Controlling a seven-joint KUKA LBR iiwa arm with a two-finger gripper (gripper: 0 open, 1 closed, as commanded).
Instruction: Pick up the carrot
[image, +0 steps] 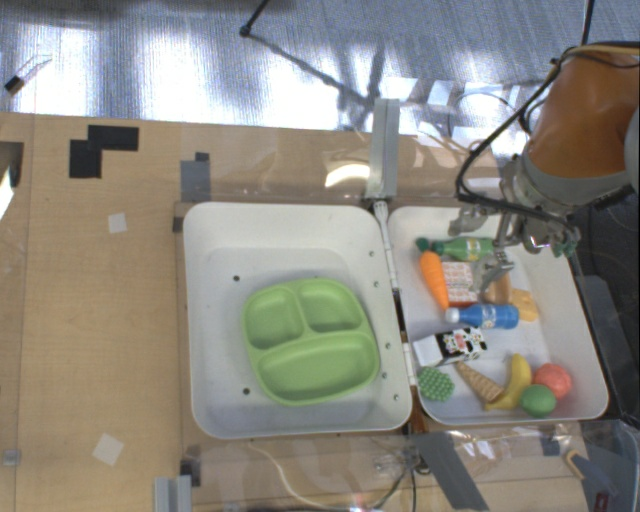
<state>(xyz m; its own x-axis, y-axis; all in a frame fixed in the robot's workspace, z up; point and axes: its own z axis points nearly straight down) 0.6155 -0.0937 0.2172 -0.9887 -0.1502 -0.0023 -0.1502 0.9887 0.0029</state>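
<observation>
so far nothing looks picked: the gripper hangs over the upper middle of the right bin, above a red-and-white packet and a brownish item, and whether it is spread or closed i cannot tell, since the wrist and its cables cover most of it from this angle. the carrot lies just to the gripper's left, flat on the bin floor near the bin's left wall, pointing roughly up and down the view, touching or nearly touching the packet. my reading is that the reach, the grasp and the lift are all left to do.

outward from there: a green bottle above the carrot, a blue bottle below the gripper, then a banana and round fruit toward the near corner. the left bin holds a green divided plate. the arm's orange band is cut off at the frame's right edge.
</observation>
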